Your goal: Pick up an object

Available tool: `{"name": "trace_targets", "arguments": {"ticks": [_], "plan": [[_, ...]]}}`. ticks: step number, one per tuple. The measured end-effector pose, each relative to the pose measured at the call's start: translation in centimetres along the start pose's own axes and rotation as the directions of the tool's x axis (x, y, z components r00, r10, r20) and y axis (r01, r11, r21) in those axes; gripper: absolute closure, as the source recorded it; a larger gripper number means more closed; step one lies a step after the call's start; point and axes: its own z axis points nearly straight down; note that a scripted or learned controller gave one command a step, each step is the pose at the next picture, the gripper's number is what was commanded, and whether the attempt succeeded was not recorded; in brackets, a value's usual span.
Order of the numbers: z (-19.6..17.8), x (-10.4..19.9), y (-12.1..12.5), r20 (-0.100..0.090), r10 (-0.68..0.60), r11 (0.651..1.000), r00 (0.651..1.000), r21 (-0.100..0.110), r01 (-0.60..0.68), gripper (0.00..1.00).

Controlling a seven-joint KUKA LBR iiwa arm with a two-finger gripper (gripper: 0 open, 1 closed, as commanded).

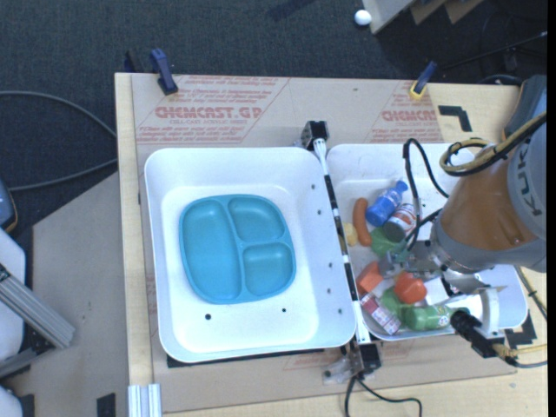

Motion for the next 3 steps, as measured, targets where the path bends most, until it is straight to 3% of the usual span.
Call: {"name": "trace_targets", "arguments": {"ticks": [1,2,3], "plan": [[0.3,-1.6,8.4,-0.012,-0.008,1.0,1.0,0.01,0.008,0.0],[0.2,0.2,9.2,-0.01,-0.008,1.0,1.0,0.008,0.008,0.0],[-0.8,0.2,9.3,-0.01,-0.008,1.0,1.0,0.006,0.008,1.0]]}}
